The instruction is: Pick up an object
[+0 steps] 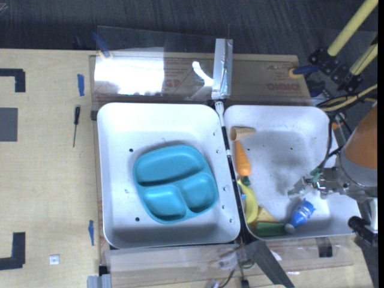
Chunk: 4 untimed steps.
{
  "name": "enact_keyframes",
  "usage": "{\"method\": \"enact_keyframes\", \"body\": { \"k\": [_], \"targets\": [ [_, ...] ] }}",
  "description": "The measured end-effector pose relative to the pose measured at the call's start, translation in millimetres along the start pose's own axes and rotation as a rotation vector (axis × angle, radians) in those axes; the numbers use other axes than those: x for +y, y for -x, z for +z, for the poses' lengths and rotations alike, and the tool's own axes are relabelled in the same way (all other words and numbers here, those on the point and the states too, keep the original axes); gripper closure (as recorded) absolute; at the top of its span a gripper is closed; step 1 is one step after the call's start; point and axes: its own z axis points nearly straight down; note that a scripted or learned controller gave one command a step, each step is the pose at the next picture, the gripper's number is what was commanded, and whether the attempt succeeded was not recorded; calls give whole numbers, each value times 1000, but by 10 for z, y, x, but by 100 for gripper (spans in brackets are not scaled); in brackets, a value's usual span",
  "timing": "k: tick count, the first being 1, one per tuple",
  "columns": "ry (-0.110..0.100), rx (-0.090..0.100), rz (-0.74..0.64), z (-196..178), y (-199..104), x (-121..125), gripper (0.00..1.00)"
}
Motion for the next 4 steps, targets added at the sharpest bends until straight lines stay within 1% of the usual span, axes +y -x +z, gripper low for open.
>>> {"method": "enact_keyframes", "body": {
  "k": [1, 2, 3, 4],
  "targets": [
    [3, -1, 8, 230, -60, 3, 0],
    [5, 0, 21, 231, -44, 9, 0],
    [7, -4, -283, 231, -8, 611, 0],
    [5, -2, -175, 226, -177, 4, 0]
  ]
}}
